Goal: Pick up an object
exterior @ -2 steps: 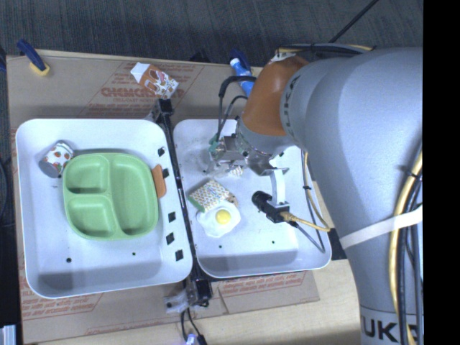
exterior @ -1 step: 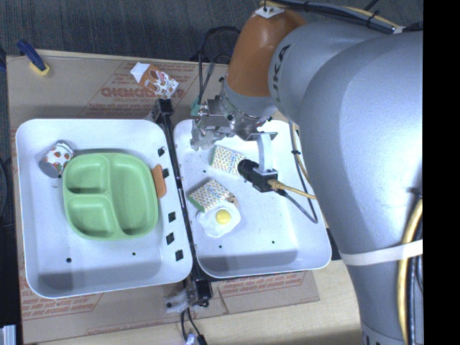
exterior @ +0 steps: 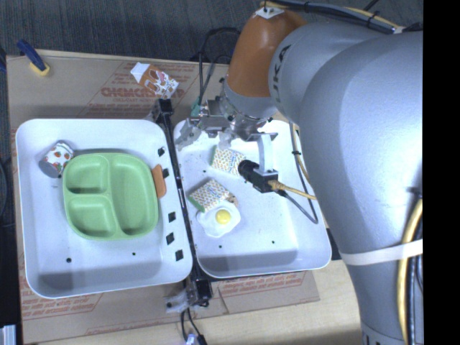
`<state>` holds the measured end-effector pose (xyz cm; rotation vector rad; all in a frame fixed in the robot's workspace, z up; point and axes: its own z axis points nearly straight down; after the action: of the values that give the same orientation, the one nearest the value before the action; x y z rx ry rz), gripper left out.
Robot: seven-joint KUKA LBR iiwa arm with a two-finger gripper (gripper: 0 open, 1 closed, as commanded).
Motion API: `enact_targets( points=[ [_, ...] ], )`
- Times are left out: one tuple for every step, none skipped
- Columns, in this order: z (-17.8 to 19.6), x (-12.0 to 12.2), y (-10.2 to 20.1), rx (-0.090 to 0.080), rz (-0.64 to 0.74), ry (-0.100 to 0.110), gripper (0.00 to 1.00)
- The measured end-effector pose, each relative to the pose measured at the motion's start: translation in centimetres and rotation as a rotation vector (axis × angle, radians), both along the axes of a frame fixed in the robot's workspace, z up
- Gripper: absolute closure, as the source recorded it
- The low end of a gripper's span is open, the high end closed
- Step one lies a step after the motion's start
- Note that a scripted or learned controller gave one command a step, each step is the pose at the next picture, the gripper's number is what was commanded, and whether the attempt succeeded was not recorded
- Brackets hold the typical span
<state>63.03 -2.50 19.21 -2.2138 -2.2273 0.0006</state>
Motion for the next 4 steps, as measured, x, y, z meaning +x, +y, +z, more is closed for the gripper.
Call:
enact_targets(
  points=[
    [-0.1,-1.9,8.0,0.000,0.003,0.003,0.00],
    [-4.6,-2.2,10.5,0.001,0.002,-0.010,0.00],
    [-5.0,-2.3,11.0,-0.002,0.003,-0.015,0.00],
    [-6.4,-2.7,12.3,-0.001,-0.001,0.003,0.00]
  ],
)
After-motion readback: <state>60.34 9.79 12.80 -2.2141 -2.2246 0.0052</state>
